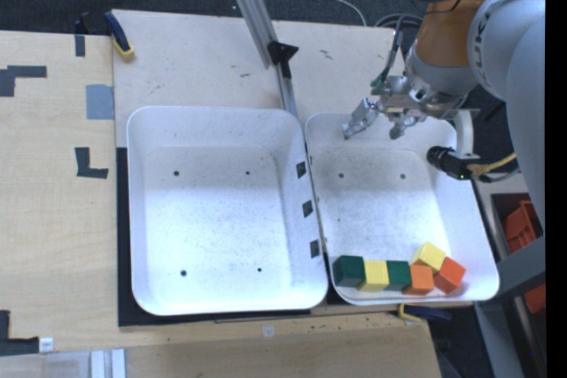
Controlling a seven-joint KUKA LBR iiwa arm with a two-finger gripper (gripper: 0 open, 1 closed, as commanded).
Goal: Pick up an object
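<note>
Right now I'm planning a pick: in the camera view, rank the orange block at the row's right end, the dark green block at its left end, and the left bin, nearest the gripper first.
From the gripper:
1. Left bin, its right rim.
2. Dark green block and orange block, right bin's near edge: too close to call.

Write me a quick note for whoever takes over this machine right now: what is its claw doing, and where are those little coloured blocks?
Gripper: open, nothing between its fingers, over the far end of the right white bin.
Small coloured blocks: bunched at that bin's near edge: dark green, yellow, green, orange, a second yellow, a second orange.
Done: nothing picked.
Left: reach down, grip one, lift.
</note>
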